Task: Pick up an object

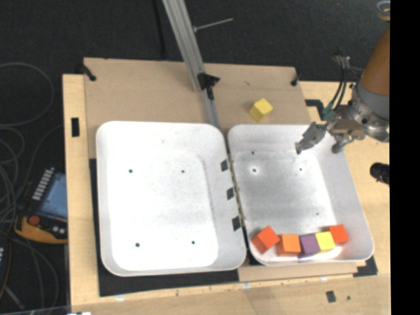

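Over the right bin: gripper [321, 136] hanging near the far right rim, fingers spread, pinching nothing.
Right bin [275, 189]: taken as the landmark for every place below; bare white floor across its middle and far half.
Row of blocks: packed along the near wall of the right bin, touching one another (hard to slip a finger between).
Red block [265, 239]: left end of the row, turned at an angle, its left side free toward the bin's near-left corner.
Orange block [289, 243]: next along, pressed between neighbours.
Purple block [308, 244]: middle of the row, boxed in on both sides.
Yellow block in the row [325, 241]: likewise boxed in.
Second red block [338, 233]: right end, close to the bin's right wall.
Loose yellow block [260, 109]: outside the right bin, on the board just beyond its far rim, probably out of play.
Step in hand: approach, with nothing gripped yet.
Best target: probably the angled red block, having open floor on one side.
Doing it well: travel toward the near wall while high, turn the wrist to match the block's angle, descend straight, close across its two free faces.
Risk: near wall and neighbours blocking one finger, or nudging the row instead of gripping.
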You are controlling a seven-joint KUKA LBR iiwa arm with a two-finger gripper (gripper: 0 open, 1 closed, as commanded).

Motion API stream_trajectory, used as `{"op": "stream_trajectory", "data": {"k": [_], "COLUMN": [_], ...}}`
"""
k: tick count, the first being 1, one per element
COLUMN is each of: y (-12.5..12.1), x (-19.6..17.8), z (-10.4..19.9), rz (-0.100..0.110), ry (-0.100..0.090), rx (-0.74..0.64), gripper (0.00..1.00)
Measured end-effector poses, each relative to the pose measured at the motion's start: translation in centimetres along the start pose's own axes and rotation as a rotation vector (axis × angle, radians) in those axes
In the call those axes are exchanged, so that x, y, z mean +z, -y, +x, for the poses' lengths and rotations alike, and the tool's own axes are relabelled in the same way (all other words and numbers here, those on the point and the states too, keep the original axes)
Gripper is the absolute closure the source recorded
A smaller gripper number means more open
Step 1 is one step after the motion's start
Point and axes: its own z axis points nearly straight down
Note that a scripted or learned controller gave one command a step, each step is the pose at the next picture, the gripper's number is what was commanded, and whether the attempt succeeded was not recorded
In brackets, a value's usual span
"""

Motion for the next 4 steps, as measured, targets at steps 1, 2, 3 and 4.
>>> {"op": "stream_trajectory", "data": {"k": [1,2,3,4], "y": [1.8,4.0,8.5,8.1], "x": [10.0,1.5,9.1,7.6], "z": [2.9,-2.4,2.6,2.3], "rz": [0.009,-0.007,0.01,-0.003], "ry": [0.0,0.007,-0.002,0.0], "rx": [0.0,0.005,0.003,0.008], "gripper": [0.0,0.0,0.0,1.0]}}
